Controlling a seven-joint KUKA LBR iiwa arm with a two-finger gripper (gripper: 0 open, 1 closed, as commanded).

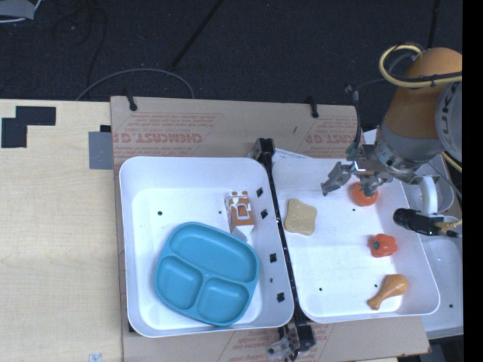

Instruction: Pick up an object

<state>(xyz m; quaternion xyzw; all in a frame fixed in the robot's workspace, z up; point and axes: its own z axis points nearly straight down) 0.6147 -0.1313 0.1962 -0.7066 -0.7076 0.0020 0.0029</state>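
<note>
My gripper (353, 181) hangs over the far part of the right bin (339, 308), reaching in from the right, with its fingers spread open. One grey finger (333, 181) points down to the left. A small orange-red round object (364, 195) lies on the bin floor just below and right of the fingertips; nothing sits between the fingers. Other objects in the right bin are a beige slice of bread (300, 217), a red pepper (383, 245) and a tan drumstick (389, 290).
The left bin (128, 225) holds a blue divided plate (206, 272) and a small orange-and-white toy (240, 208) near the divider. A black divider (273, 232) separates the bins. Bare white floor lies in the middle of the right bin.
</note>
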